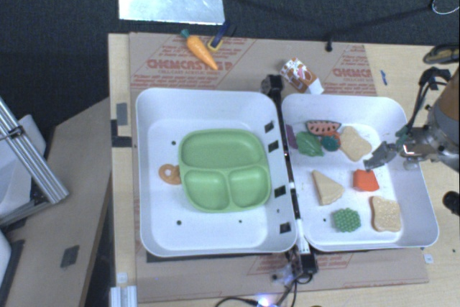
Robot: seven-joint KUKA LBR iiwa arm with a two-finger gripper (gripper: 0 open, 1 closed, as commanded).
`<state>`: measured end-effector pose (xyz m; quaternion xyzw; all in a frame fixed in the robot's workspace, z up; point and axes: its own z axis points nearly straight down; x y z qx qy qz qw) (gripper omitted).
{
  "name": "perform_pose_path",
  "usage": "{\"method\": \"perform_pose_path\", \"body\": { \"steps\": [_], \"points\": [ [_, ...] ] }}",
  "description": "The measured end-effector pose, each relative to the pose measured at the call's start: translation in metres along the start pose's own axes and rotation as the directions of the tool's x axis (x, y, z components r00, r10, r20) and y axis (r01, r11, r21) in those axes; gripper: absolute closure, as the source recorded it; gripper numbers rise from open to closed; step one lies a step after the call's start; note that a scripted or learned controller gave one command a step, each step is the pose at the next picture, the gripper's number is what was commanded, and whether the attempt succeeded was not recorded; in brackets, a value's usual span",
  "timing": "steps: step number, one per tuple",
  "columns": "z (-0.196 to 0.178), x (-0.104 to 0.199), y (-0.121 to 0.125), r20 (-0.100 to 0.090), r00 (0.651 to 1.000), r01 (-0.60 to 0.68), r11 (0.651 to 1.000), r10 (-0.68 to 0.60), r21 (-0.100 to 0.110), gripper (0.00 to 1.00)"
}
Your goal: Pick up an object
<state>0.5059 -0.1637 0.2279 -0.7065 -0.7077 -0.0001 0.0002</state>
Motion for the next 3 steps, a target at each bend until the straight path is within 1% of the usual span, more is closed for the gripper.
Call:
{"method": "perform_pose_path", "body": {
  "steps": [1,2,3],
  "points": [
    [0.043,0.003,0.006,0.000,1.000,0.000,1.000,0.000,0.000,0.00],
    [0.086,0.002,0.000,0.000,1.000,-0.001,1.000,0.001,0.000,0.00],
    [0.135,0.001,0.002,0.002,1.000,-0.002,1.000,0.002,-0.006,0.00]
  ]
}}
